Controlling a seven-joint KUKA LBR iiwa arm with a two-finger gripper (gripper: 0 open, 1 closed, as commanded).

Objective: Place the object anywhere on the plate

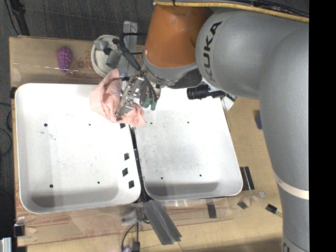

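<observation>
Camera view: pink cloth [111, 101] straddles bins [68, 156].

"KUKA" in big dark letters on the grey arm [247, 51], running sideways up its round shell. No other words, numbers or signs clear enough to read.

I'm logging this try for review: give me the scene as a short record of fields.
arm: grey KUKA, orange band, reaching in from the right
gripper: over the pink cloth, at the bins' far edge
pink cloth: crumpled, straddling the divide between the left bin and the right bin
purple object: on the bench beyond the left bin
grasp: cannot tell
</observation>
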